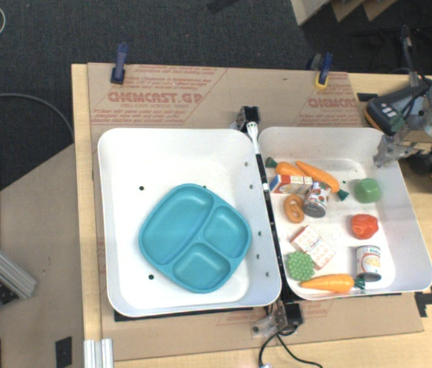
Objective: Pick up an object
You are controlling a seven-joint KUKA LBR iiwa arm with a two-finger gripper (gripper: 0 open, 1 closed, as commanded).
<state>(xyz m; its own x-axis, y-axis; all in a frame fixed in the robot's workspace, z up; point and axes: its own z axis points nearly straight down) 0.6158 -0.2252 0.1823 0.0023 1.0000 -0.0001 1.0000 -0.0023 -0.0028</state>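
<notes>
The right bin (415,236) holds several toy foods. An orange carrot (313,174) lies at its back beside a small printed box (292,181). Forward of these are an orange ring (294,209) and a tin lying on its side (317,200). A green round piece (367,190) and a red tomato (364,225) sit toward the right. Near the front are a small can (368,260), a second carrot (328,284), a green dotted piece (301,265) and a pink box (312,245). My gripper (387,153) hovers over the bin's back right corner, apart from every object.
The left bin (116,205) holds a teal divided plate (194,237). Both bins rest on a cardboard sheet (201,90) clamped at the back by two clips (119,62). A black hinge strip (262,182) runs between the bins.
</notes>
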